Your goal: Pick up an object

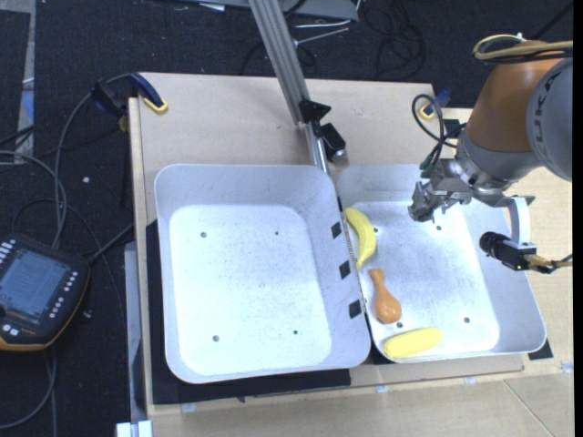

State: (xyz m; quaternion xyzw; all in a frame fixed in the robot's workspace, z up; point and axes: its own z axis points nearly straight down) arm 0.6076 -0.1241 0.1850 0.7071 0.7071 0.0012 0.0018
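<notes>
Above the right bin (510, 312), the gripper (424, 209) hangs over bare white floor with nothing between its fingers.

Far to the gripper's left lies the left bin (182, 198), and a slanted metal rail (284, 51) runs down toward the seam between the two bins. Nearer, just left of and below the gripper, a yellow banana (362, 235) rests against the right bin's left wall. Below that sits an orange drumstick-shaped toy (385, 298), and below that again a yellow oblong piece (413, 340) lies by the near wall. All three are apart from the gripper. How wide the gripper stands I cannot tell from here. The grey and orange arm (519, 107) comes in from its right.
</notes>
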